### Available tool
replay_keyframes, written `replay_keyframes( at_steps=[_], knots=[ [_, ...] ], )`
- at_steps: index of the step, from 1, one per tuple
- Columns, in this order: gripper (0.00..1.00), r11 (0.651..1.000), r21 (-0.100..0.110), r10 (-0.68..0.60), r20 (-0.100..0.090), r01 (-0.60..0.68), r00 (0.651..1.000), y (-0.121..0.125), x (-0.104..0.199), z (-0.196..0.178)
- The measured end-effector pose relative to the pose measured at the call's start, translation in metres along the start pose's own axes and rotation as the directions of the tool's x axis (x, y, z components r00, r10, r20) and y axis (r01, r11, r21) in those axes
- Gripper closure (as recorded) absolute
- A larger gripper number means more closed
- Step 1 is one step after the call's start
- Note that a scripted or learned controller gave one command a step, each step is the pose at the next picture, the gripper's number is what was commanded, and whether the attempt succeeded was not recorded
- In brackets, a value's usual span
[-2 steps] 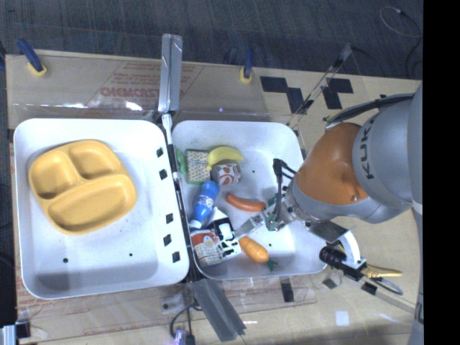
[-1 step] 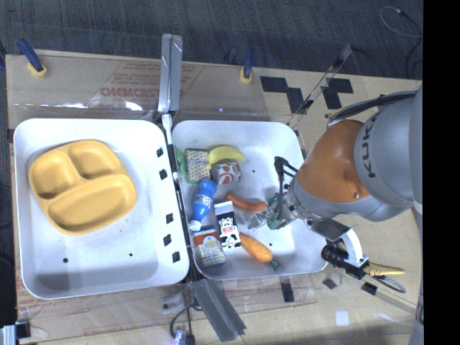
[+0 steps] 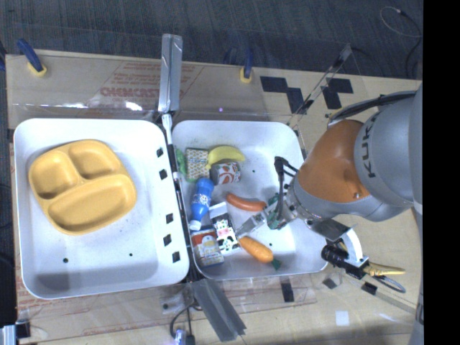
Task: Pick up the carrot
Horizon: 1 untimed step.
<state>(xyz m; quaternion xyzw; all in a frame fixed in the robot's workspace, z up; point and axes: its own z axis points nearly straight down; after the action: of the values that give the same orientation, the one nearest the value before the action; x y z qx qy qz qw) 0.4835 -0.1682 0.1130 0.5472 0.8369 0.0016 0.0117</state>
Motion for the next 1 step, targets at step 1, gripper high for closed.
replay_keyframes(
  at_steps=[1],
  knots=[
    [0.0,0.977,0.011,-0.214,-0.019,0.214,0.977,0.0025,0.0223,0.0203]
  ],
)
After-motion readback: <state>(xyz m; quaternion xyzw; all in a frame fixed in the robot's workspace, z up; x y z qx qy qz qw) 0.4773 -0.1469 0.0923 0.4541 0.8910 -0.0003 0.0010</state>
